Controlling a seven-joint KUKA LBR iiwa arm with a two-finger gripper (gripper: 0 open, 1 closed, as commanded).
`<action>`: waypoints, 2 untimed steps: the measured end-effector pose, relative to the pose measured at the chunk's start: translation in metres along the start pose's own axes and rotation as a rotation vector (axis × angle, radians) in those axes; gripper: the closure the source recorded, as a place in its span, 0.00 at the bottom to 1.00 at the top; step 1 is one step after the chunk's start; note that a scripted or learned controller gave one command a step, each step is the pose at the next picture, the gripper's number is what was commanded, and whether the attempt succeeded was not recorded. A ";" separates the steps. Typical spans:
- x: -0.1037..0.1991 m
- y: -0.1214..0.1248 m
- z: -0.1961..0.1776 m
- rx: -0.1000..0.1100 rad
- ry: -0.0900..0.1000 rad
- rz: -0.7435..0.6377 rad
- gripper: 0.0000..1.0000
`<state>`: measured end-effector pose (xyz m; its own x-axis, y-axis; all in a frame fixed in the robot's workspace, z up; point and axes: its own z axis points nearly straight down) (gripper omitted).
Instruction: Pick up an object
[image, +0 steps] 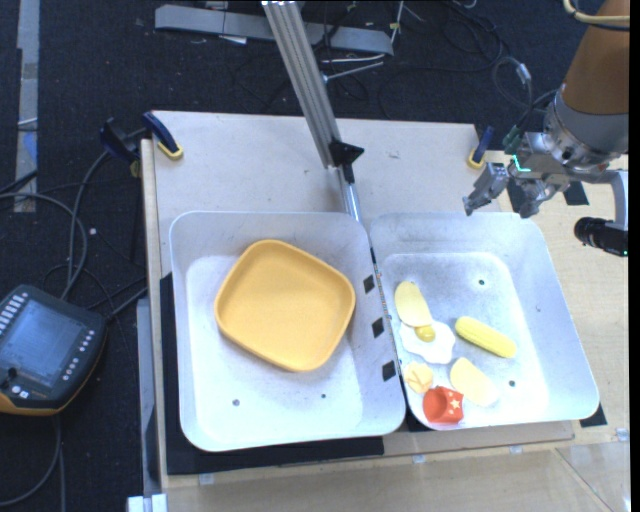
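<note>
The right bin (520, 250) holds several toy foods near its front: a pale yellow oval piece (411, 302), a fried egg (431, 340), a yellow corn cob (486, 336), a small yellow chip (418, 377), a pale wedge (473, 381) and a red piece (443, 404). My gripper (505, 192) hangs above the back edge of the right bin, well apart from the foods, with its fingers spread and nothing between them.
The left bin (195, 250) holds a yellow square plate (285, 303). A slanted metal pole (312, 85) rises behind the bins. Clamps (160, 135) sit at the bench's back corners. A teach pendant (45, 345) lies off the bench at left.
</note>
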<state>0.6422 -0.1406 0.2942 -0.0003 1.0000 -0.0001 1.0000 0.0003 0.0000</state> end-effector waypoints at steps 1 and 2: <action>0.000 0.000 0.000 0.000 0.000 0.000 0.00; 0.006 0.001 0.062 0.005 0.001 -0.001 0.00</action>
<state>0.6428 -0.1351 0.2322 -0.0008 1.0000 0.0009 1.0000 0.0008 -0.0053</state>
